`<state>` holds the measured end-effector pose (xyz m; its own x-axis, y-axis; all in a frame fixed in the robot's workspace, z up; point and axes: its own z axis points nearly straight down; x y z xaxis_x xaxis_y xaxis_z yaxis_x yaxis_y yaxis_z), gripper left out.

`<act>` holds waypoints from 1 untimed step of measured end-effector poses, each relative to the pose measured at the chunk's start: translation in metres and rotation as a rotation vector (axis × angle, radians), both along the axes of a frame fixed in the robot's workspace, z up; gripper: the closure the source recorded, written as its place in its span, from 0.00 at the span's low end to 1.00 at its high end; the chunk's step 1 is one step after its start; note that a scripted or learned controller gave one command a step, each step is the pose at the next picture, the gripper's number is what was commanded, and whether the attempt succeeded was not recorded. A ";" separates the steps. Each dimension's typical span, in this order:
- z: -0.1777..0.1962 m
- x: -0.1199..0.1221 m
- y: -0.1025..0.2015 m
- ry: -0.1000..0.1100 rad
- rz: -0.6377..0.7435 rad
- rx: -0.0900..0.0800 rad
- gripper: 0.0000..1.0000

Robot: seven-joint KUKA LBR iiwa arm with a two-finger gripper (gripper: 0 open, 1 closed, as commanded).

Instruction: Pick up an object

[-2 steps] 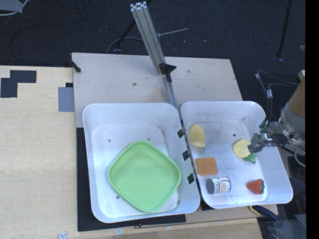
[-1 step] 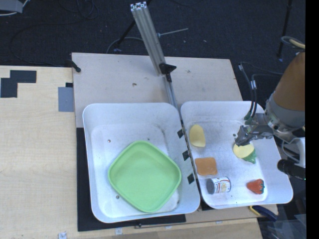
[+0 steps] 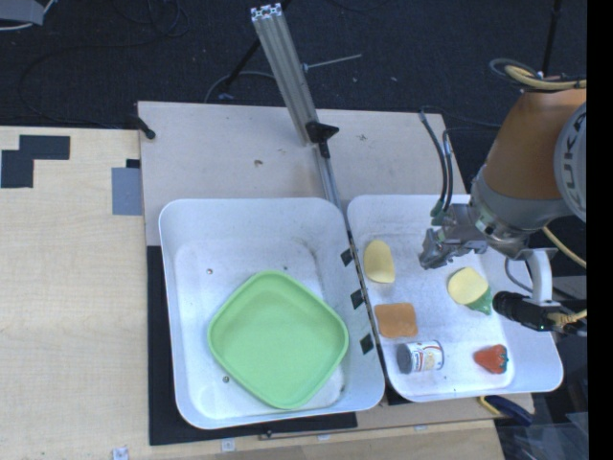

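Observation:
The right bin (image 3: 536,377) holds several small objects. A pale yellow wedge (image 3: 379,261) lies near its left wall, with an orange-brown square block (image 3: 396,320) just below it. A small can (image 3: 420,356) lies on its side near the front. A red strawberry-like piece (image 3: 491,357) sits at the front right. A yellow round piece with a green edge (image 3: 467,287) lies right of centre. My gripper (image 3: 439,251) hangs over the middle of this bin, just up and left of the yellow round piece, with nothing visibly between its fingers.
The left bin (image 3: 182,257) holds a light green square plate (image 3: 278,338). A metal post (image 3: 292,75) slants up from between the bins. The arm's grey and orange body (image 3: 536,161) covers the right bin's far right corner.

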<state>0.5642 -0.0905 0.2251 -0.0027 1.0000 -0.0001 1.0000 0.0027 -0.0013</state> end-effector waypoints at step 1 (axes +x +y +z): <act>0.001 0.029 0.040 -0.001 0.000 0.000 1.00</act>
